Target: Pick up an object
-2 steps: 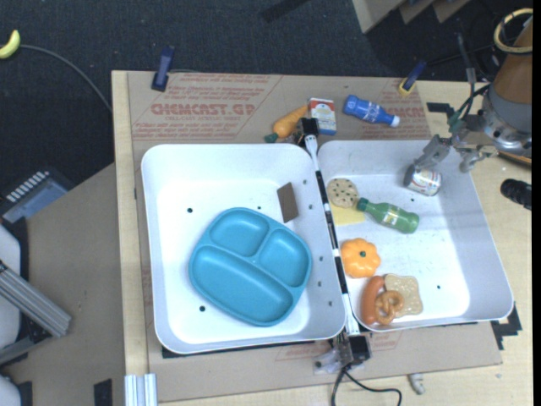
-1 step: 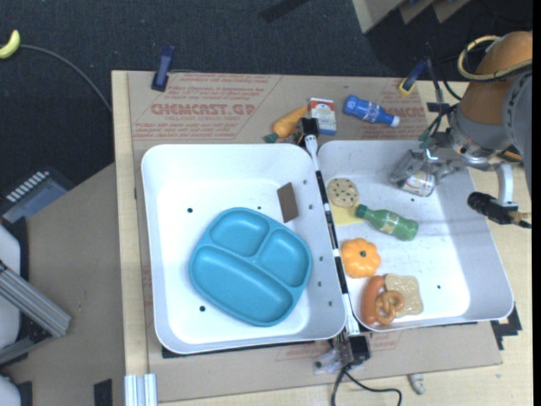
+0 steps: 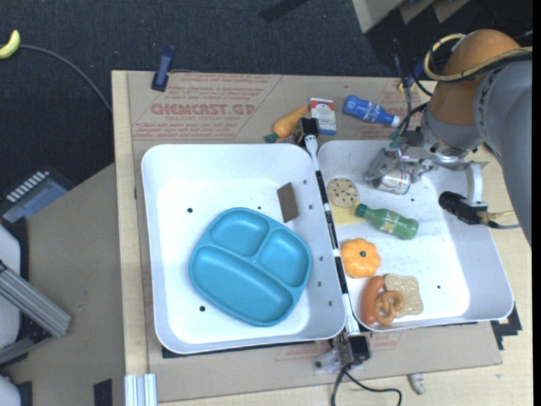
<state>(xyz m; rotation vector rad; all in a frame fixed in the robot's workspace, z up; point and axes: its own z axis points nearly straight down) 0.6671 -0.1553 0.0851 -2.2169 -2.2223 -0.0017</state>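
camera view: gripper (image 3: 391,176) sat low over the right bin's (image 3: 473,269) far left part, nothing visibly held; couldn't tell how its jaws stood; cookie (image 3: 342,191) just beside it, green bottle (image 3: 387,221) near, pumpkin (image 3: 359,257) and pretzel (image 3: 383,301) toward the near edge; left bin (image 3: 165,227) held a blue divided tray (image 3: 249,265) and a brown block (image 3: 287,201)

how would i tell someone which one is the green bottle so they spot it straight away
Look in the right white bin, the one without the blue divided plate. Near its left side, below the round cookie and above the orange pumpkin, lies the green bottle on its side. It is the only green thing there, slim, with a yellowish label.
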